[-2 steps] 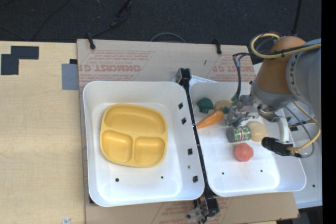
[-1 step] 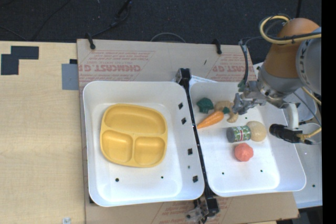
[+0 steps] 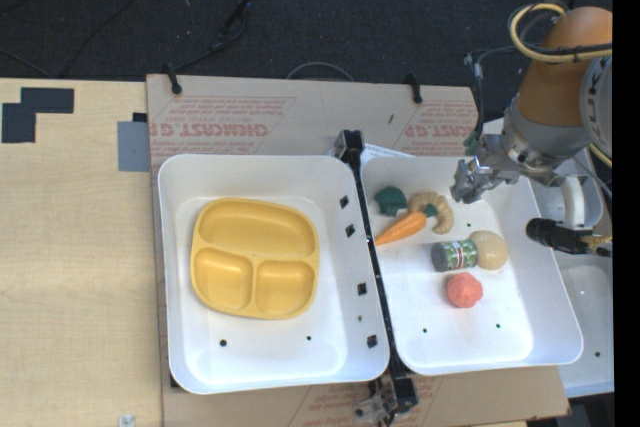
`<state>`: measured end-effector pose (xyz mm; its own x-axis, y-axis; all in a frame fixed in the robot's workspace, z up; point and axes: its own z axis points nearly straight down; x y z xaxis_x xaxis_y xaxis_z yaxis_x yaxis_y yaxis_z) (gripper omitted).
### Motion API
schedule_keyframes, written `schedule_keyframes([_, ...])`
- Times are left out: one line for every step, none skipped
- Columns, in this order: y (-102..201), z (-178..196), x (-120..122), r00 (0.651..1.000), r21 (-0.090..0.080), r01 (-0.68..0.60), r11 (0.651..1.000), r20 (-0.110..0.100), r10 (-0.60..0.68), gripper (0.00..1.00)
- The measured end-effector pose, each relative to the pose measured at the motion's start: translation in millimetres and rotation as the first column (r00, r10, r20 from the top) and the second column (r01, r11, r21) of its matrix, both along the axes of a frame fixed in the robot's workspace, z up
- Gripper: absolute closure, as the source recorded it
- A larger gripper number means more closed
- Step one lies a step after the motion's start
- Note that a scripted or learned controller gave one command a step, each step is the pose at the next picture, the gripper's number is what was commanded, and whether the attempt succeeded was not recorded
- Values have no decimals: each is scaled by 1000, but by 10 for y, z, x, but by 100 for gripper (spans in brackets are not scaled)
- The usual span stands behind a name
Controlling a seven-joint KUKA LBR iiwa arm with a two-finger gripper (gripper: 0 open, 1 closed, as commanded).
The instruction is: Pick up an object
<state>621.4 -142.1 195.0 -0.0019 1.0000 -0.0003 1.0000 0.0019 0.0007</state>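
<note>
While the arm [image 3: 560, 85] reaches in from the right, its tool [image 3: 470, 180] hangs over the upper part of the right bin [image 3: 540, 335], near that bin's back edge. Whether the tool is open or closed cannot be told from this angle, and nothing can be seen in its hold. Just below and left of the tool lies a small beige curved piece [image 3: 436, 205], and beside that a dark green toy [image 3: 390, 200] sits near the divider between the bins. An orange carrot [image 3: 402, 229] lies slanted below the green toy, its thick end pointing toward the beige piece and touching or nearly touching it. Further right, a small bottle [image 3: 455, 255] with a green label lies on its side, with a pale round object [image 3: 490, 250] right against its right end. A red ball [image 3: 464, 291] rests just below the bottle, apart from it. All these things lie in the upper half of the right bin. The left bin [image 3: 200, 355] holds a yellow divided plate [image 3: 256, 257] with three compartments, set near its middle. Both bins rest on a cardboard sheet [image 3: 300, 120] on the wooden worktop [image 3: 70, 265].
</note>
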Motion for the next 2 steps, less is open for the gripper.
schedule_keyframes([-7, 299, 5, 1000, 0, 0, 1000, -1, 0, 100])
schedule_keyframes([513, 376, -121, 1000, 3, -2, 1000, -5, 2, 100])
